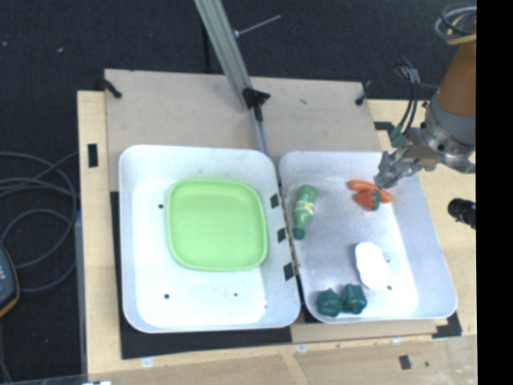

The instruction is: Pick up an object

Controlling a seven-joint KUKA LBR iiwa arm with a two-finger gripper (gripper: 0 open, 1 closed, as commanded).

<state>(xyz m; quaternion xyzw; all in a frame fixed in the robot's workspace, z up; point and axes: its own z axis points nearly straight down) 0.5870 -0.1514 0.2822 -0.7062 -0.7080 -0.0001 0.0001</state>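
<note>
- I see the pincer (388, 175) over the far right part of the right bin (417, 239), with the grey arm (453, 127) entering from the right edge.
- I cannot tell whether the pincer is spread or pressed together; its tip is blurred against the bin floor.
- An orange object (369, 192) lies directly below and slightly left of the pincer tip, touching it or just beside it; I cannot tell which. I see nothing lifted off the bin floor.
- A green bottle (304, 209) lies well to the left of the pincer, against the wall that separates the two bins.
- A white object (371, 265) rests on the bin floor nearer to me than the pincer, apart from the orange object.
- A pair of dark green objects (341, 300) sits at the near edge of the right bin, further from the pincer than the white object and touching each other.
- A light green plate (216, 224) occupies the left bin (140, 239), far left of the pincer.
- A metal pole (224, 38) slants up from the far edge of the worktop (321, 119), left of the pincer and well apart from it.
- Dark cables (40, 207) lie beyond the worktop at far left.
- No item stands between the pincer and the orange object.
</note>
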